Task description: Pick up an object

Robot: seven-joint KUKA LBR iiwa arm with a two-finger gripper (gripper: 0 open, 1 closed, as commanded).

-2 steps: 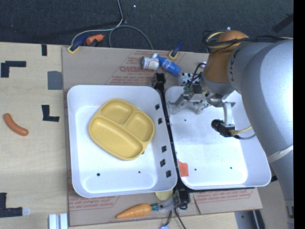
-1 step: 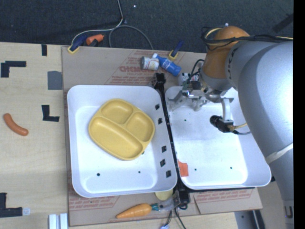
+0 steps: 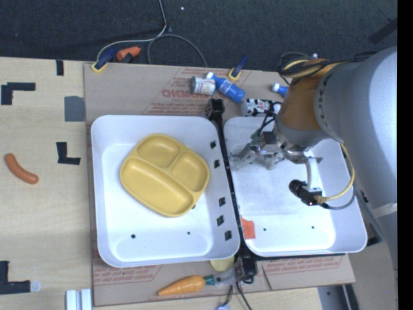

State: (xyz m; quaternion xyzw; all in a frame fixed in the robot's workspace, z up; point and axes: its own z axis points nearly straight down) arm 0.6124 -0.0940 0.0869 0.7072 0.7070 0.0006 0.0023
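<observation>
Near edge: an orange plastic toy carrot [image 3: 182, 285] lies on the brown cardboard sheet [image 3: 155, 95], just outside the near rim of the left bin.
Left bin: the shallow white left bin [image 3: 106, 192] holds the yellow moulded plastic tray with three compartments [image 3: 165, 173], lying flat near the bin's centre.
Handling: the tray is judged light, stiff and smooth. A flat face offers no purchase; the raised outer rim or a divider ridge is the likely hold.
Right bin: the shallow white right bin [image 3: 322, 237] carries a small orange tag [image 3: 248, 228] at its near left corner.
Gripper: the two-finger gripper [image 3: 263, 152] sits low over the far left part of the right bin. Whether it is wide or narrow cannot be told.
Far edge: a white and blue bottle [image 3: 218, 86] lies on the cardboard beyond the bins.
</observation>
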